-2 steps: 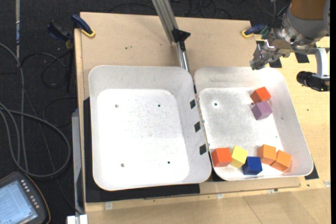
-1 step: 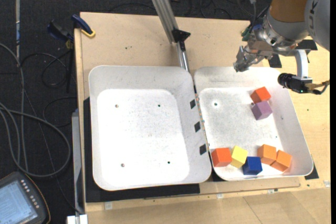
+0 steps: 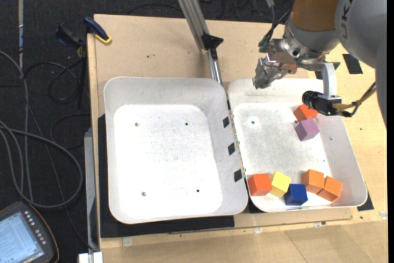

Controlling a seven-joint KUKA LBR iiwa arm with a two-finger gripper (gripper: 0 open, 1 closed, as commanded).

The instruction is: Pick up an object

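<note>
Four orange blocks point(image 3: 260, 183), one yellow point(image 3: 281, 183), one blue point(image 3: 296, 194), one purple point(image 3: 306, 129)

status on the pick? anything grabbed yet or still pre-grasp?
Pre-grasp, by the look of it. Done: the arm has reached in, and the end effector sits over the far rim of the right bin. In hand: no block can be seen in the end effector. Left: the whole pick. All blocks lie in the right bin, including the purple block, yellow block and blue block.
</note>
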